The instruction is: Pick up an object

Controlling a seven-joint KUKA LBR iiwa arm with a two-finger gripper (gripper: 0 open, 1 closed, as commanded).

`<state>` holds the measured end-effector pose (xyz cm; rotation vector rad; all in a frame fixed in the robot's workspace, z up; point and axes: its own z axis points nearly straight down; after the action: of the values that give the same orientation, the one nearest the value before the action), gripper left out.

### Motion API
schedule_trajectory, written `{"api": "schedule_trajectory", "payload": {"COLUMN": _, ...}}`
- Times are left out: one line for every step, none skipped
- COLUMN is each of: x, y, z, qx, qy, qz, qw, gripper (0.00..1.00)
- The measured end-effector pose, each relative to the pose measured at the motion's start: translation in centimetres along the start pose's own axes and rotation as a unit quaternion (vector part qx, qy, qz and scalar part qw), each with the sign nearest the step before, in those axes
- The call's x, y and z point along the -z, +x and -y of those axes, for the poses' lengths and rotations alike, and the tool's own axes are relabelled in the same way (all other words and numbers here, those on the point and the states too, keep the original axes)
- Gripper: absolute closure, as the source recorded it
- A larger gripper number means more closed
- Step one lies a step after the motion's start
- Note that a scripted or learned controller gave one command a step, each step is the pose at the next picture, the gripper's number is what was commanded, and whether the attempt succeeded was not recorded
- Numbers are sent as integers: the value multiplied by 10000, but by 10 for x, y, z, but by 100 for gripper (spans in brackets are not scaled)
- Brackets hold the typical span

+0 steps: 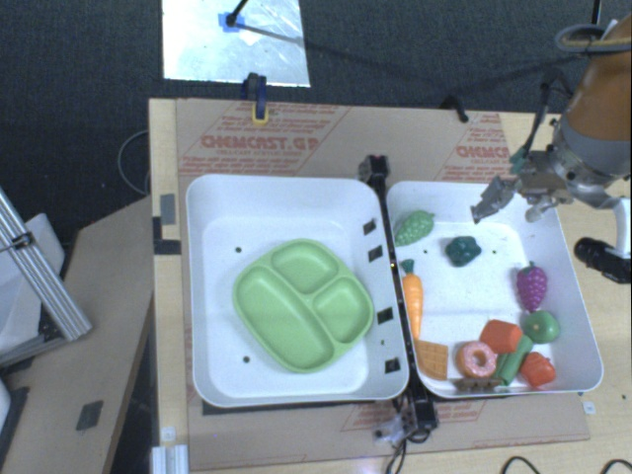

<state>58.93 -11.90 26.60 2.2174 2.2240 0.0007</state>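
Observation:
My gripper (513,203) hangs over the far right part of the right bin (494,294), fingers spread apart with nothing between them. Just below and left of it lies a dark green broccoli piece (462,251). A light green leafy toy (414,227) rests at the bin's far left corner. An orange carrot (413,304) lies along the left wall. Purple grapes (531,285) sit at the right. Near the front lie a pink doughnut (478,360), a waffle piece (432,356), a red-orange piece (501,335), a green pepper (539,326) and a red piece (537,369).
The left bin (212,225) holds a green divided plate (301,305). A black divider (387,265) runs between the bins. A blue and yellow clamp (257,97) stands at the bench's far edge. The arm's orange-banded wrist (597,107) rises at the right.

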Motion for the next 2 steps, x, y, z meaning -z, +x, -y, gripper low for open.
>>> {"api": "schedule_trajectory", "payload": {"x": -63, "y": 3, "z": -1, "qx": -9, "qy": 23, "qz": -6, "qw": 10000, "gripper": 0}}
{"api": "schedule_trajectory", "payload": {"x": -119, "y": -4, "z": -8, "qx": -11, "qy": 20, "qz": -3, "qw": 10000, "gripper": 0}}
